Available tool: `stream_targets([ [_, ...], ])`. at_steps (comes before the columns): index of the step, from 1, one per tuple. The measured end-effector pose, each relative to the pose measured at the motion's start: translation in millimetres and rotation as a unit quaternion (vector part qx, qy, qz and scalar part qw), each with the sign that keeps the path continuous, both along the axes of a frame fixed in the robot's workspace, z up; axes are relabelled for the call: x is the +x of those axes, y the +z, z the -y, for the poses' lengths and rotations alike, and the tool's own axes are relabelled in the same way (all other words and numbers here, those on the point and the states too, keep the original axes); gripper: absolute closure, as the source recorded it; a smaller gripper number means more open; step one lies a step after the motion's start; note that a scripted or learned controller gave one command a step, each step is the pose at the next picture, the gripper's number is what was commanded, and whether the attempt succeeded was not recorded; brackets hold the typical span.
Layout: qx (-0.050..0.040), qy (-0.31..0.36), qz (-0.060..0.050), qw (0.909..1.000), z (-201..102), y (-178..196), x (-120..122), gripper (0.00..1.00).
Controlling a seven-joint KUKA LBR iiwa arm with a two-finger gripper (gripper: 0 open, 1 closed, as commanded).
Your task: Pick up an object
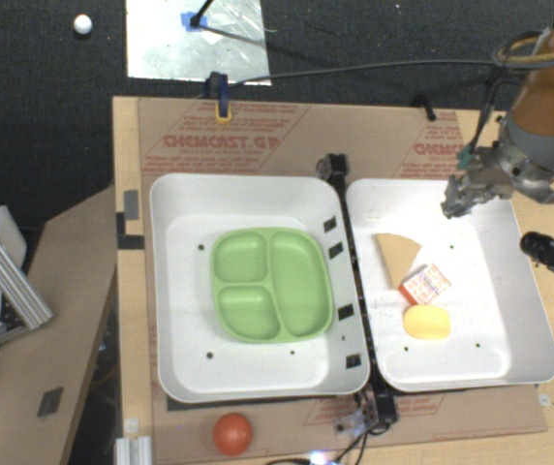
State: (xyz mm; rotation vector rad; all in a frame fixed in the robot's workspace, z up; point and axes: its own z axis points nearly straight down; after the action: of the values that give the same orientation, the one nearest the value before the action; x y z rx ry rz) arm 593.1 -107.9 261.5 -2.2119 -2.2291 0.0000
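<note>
Three small things lie in the right bin [509, 356], any of which might be picked: a yellow block [426, 323] toward the bin's near side, a red-and-white packet [425, 284] touching the block's far edge, and a tan wedge [396, 254] just beyond the packet; none of them is held. The tool [459, 200] hangs over the right bin's far side, well apart from the wedge, with nothing between its fingers; whether it is open or closed cannot be told. The left bin [185, 211], beside the right bin, holds a green divided tray [270, 284]. An orange ball [231, 433] rests on the surface [287, 129] in front of the left bin.
</note>
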Motion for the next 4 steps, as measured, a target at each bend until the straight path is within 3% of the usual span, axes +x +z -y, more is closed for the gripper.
stream_targets([
  [1,0.0001,0.000,0.001,1.0000,-54.0,-4.3,-11.1,1.00],
  [4,0.0005,0.001,0.000,1.0000,-197.5,-15.1,-90.5,1.00],
])
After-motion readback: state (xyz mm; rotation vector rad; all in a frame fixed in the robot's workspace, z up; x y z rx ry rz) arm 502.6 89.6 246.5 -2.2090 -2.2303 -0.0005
